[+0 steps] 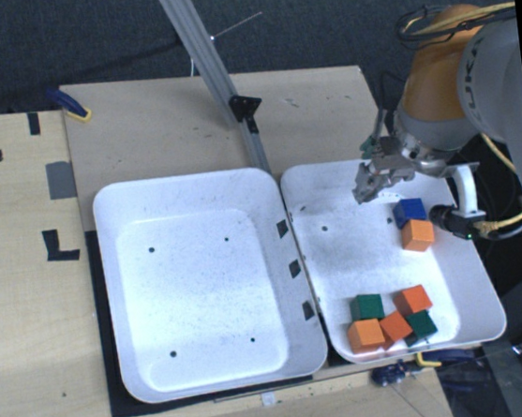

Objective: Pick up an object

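Note:
In the right bin (340, 240) lie several small blocks. A blue block (409, 210) and an orange block (417, 235) sit together near the bin's right side. At the front sits a cluster: a green block (368, 307), orange blocks (365, 334) (412, 299) (395, 327), and a dark green block (422, 326). My gripper (371, 184) hangs over the back of the right bin, just left of and behind the blue block, with nothing seen between its fingers.
The left bin (199, 281) lies beside the right one. A slanted metal rail (209, 53) runs from the top down to the gap between the bins. The grey arm with its orange band (443, 77) comes in from the right.

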Available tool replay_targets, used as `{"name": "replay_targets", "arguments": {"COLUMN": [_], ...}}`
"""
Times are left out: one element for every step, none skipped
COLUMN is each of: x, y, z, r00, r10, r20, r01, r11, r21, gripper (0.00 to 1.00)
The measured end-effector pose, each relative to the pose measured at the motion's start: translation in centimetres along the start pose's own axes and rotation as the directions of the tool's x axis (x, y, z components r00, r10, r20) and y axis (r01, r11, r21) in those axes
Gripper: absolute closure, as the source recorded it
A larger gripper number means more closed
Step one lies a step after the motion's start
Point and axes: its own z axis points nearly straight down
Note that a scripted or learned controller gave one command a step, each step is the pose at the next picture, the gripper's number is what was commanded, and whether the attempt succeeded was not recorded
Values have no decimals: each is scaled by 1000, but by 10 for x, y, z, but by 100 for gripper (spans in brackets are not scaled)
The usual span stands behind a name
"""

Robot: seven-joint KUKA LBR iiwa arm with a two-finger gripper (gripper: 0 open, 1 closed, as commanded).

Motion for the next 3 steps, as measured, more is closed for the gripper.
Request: {"name": "replay_targets", "arguments": {"x": [1, 46, 102], "y": [1, -9, -13], "z": [-19, -17, -12], "r00": [1000, 1000, 1000], "r10": [0, -3, -5], "r20": [0, -1, -2], "r01": [0, 3, 5], "r11": [1000, 1000, 1000], "r21": [2, 5, 5], "gripper": [100, 100, 100]}}
